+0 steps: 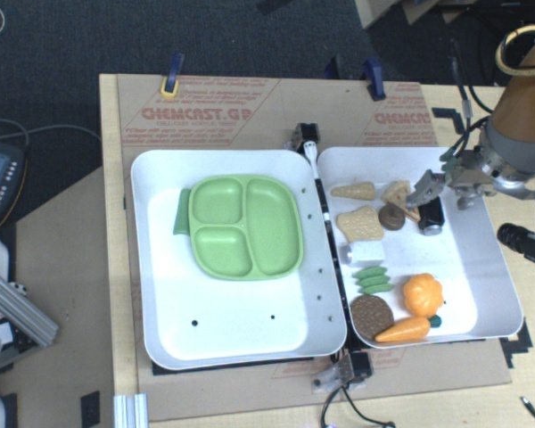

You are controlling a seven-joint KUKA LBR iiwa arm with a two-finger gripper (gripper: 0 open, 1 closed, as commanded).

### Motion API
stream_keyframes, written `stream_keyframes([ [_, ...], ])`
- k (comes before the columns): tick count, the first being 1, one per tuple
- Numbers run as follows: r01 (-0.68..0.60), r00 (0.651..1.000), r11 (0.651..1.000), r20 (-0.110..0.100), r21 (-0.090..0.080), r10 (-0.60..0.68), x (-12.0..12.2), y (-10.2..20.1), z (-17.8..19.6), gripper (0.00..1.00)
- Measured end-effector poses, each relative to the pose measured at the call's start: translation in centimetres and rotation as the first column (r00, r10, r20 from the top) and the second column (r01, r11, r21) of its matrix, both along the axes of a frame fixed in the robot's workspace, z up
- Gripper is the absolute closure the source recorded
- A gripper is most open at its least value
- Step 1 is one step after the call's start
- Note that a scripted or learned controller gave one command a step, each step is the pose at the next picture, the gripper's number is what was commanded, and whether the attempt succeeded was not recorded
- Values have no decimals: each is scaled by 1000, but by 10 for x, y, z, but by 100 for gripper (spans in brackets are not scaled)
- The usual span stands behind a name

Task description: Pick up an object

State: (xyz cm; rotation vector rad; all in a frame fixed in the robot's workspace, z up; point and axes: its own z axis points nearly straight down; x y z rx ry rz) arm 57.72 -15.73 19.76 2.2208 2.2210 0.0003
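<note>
The right bin holds several toy foods. Along its left side lie a tan bread piece, a larger tan slice and a small brown round piece. Another tan piece lies beside them. Nearer the front are a white block, a green pea pod, a brown patty, an orange fruit and a carrot. My gripper hangs low over the bin's back middle, just right of the brown round piece and the tan piece.
The left bin carries a green divided plate lying on a green sheet. The arm's wrist reaches in over the right bin's far right corner. Blue and yellow clamps sit on the board's back edge.
</note>
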Motion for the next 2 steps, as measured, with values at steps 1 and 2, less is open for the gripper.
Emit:
stream_keyframes([
  [1,-2,1000,1000,-5,2,2,9,5,-49,0],
  [2,0,1000,1000,-6,2,0,4,7,-92,0],
])
